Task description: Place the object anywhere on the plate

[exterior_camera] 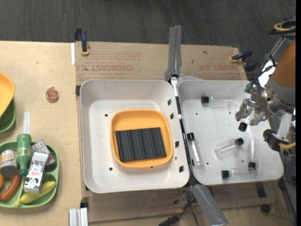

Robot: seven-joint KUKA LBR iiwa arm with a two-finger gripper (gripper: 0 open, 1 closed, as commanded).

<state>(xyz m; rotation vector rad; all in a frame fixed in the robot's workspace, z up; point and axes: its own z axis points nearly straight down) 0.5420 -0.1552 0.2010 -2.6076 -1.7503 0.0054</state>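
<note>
So the gripper (248, 112) is sitting over the right edge of the right bin (211, 166), with the arm (284, 74) coming in from the right and its orange band showing above the wrist. Honestly can't tell what the gripper is doing grip-wise; it's just a cluster of grey metal from this angle.

The objects here are clear plastic tubes with black caps, scattered around the right bin. One tube (212, 99) is far-left of the gripper, near the far wall. Another tube (229, 147) lies a bit nearer than the gripper and slightly left of it, tilted. A third tube (238, 172) is along the near edge, plus one upright-ish tube (251, 154) near the right wall.

The plate (141, 119) is orange, in the middle of the left bin (94, 140), well apart from the gripper, with a dark ribbed block (140, 143) resting on it.
</note>
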